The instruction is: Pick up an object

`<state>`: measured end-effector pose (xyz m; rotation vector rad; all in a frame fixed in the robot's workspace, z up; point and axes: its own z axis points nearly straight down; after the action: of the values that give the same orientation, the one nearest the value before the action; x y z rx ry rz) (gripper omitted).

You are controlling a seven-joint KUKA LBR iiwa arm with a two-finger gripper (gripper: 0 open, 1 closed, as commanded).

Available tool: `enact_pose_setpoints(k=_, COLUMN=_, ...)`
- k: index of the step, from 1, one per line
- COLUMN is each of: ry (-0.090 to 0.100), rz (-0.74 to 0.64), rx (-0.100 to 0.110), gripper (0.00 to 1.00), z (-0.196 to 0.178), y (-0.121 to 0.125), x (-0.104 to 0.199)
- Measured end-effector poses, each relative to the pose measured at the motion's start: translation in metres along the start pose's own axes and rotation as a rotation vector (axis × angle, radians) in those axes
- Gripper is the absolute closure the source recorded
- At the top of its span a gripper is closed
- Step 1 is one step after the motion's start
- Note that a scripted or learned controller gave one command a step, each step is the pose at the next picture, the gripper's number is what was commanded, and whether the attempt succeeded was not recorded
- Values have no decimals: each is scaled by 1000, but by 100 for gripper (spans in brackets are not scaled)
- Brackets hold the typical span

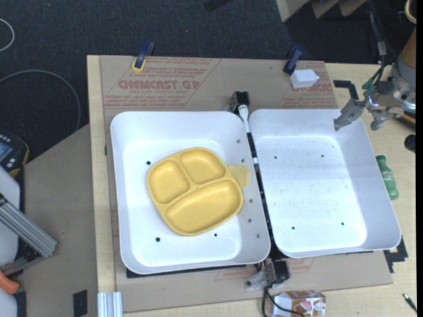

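Brown board covers the bench (198, 78), bearing two white bins side by side. Near the middle of the left bin (132, 137) a yellow divided plate (193, 190) lies flat. Beside it stands the right bin (317, 177). Above that bin's far right corner hangs the gripper (362, 114), fingers spread apart and holding nothing.

A yellow divided plate (193, 190) is lying in the left white bin (129, 134); the claw (361, 114) is hovering, fingers spread, above the right bin's (317, 177) far corner.
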<state>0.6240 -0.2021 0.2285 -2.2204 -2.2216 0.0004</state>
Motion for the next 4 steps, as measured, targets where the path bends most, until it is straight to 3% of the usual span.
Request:
enact_pose_setpoints(k=1, ry=-1, rz=-7, rx=-14, gripper=0, z=-107, y=-47, x=67)
enact_pose_setpoints(k=2, ry=1, rz=-9, rx=-17, gripper=0, z=-213, y=-78, x=146)
enact_pose_setpoints(k=3, ry=1, rz=-5, rx=-15, gripper=0, z=-294, y=-131, x=182)
enact_pose_setpoints(k=4, ry=2, rz=-8, rx=-7, gripper=0, z=-308, y=-145, x=249)
